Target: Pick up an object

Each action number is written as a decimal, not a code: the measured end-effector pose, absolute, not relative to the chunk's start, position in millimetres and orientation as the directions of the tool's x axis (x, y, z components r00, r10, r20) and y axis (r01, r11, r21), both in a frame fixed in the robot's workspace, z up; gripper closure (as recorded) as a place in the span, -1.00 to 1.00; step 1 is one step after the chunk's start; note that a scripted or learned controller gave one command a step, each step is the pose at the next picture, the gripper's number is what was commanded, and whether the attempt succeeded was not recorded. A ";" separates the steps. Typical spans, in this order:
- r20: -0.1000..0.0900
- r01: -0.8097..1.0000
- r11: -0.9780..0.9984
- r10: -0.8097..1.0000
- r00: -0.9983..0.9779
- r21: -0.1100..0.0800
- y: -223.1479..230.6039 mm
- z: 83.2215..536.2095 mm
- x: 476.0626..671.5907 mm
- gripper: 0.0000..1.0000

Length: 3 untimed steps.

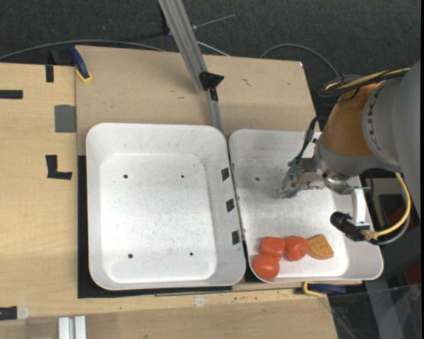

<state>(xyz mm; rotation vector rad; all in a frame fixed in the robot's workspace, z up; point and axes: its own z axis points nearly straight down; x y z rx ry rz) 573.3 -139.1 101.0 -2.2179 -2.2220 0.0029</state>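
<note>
The arm (pixel 367 129) comes in from the right and hangs over the right bin (pixel 268 154). Its gripper (pixel 294 188) points down at a bare spot in the middle of that bin. Nothing lies under it there. The view is too small and dark at the tip to tell how the gripper is set, and no thing can be seen in it.

The things to pick are all at the near edge of the right bin. Three red lumps (pixel 277 253) sit packed close, touching each other. A tan piece (pixel 321 247) lies just beside them, on the right. They may have rolled there because the bin wall stops them.

The gripper is well apart from this pile, further up the bin. To get one, the arm would likely need to move toward the near edge and then go down. The red lumps are bunched, so grabbing just one could be hard. The tan piece has more room on its right side.

The left bin (pixel 99 189) sits next to the right one.
</note>
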 end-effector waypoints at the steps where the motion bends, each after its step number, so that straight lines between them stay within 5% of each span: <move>1: -0.001 1.000 0.000 1.000 0.000 0.003 -147.5 154.6 568.2 1.00; 3: 0.000 1.000 0.001 1.000 -0.001 0.001 -155.9 226.3 575.7 1.00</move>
